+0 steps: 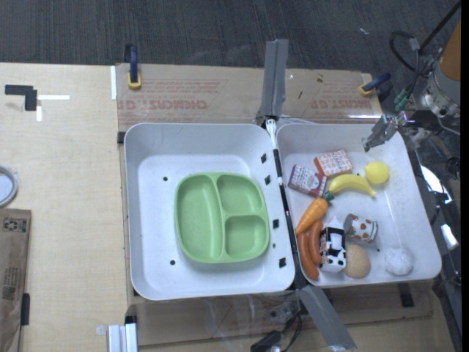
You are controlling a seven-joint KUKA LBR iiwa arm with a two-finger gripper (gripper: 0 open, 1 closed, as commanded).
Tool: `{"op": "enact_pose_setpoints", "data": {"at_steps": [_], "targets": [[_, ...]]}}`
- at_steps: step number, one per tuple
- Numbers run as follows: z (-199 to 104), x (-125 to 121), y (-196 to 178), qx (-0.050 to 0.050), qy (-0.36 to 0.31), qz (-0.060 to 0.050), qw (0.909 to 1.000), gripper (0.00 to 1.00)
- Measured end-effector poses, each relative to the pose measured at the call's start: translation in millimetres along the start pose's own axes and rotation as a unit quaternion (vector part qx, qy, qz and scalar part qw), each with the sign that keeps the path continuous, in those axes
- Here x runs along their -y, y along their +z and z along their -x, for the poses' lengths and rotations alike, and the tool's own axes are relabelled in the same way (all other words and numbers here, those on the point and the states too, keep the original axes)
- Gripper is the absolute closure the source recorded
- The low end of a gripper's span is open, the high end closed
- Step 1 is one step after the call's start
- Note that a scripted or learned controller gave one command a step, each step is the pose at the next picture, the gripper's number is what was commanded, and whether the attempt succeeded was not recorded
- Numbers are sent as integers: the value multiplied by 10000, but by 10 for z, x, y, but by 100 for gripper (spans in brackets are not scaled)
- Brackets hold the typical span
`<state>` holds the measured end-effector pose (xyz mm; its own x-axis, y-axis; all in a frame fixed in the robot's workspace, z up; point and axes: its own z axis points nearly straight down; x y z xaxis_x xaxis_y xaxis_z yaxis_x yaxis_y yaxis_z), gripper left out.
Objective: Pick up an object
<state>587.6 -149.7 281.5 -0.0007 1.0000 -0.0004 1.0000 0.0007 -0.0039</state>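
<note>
We see two shallow white plastic bins side by side on a pale wooden bench (58, 167). The left bin (146, 218) has smooth walls and rounded corners, and in it lies a matte light-green tray (222, 217) with three moulded compartments, roughly square with soft corners.

The right bin (421, 229) holds a scatter of small toy foods. At its far side sit a flat reddish carton (333, 163) and, just left of it, a pink printed packet (307, 180). A glossy yellow banana (351, 185) curves beside them, its right end touching a round yellow lemon (377, 172). Nearer, a tapered orange carrot (313, 214) with a green tip leans over a long red sausage (309, 249). Just right of the sausage stands a small black-and-white cow-patterned carton (335, 249), touching a smooth tan egg (357, 262). A short can with a red-and-white label (361, 229) lies tilted just beyond the egg, and a fuzzy white ball (399, 262) rests in the near right corner.

The hand (381, 134) hangs at the far right corner of the right bin, above its rim, grey and metallic, with cables trailing behind it. We cannot tell how far apart its fingers are, and nothing appears between them. It is near the lemon but apart from it.

On the far side of the bench, brown cardboard (198, 97) is held by blue-and-yellow clamps (132, 68).
</note>
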Motion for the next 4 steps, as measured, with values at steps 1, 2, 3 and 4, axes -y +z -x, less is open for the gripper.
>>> {"op": "enact_pose_setpoints", "data": {"at_steps": [1,2,3,4], "targets": [[-211,-286,59,4,1105,7,9939,0],[-155,203,1273,-4,694,-2,9976,0],[-269,317,1884,-3,721,34,9974,0],[-204,1101,1909,-5,1078,6,9942,0]]}}
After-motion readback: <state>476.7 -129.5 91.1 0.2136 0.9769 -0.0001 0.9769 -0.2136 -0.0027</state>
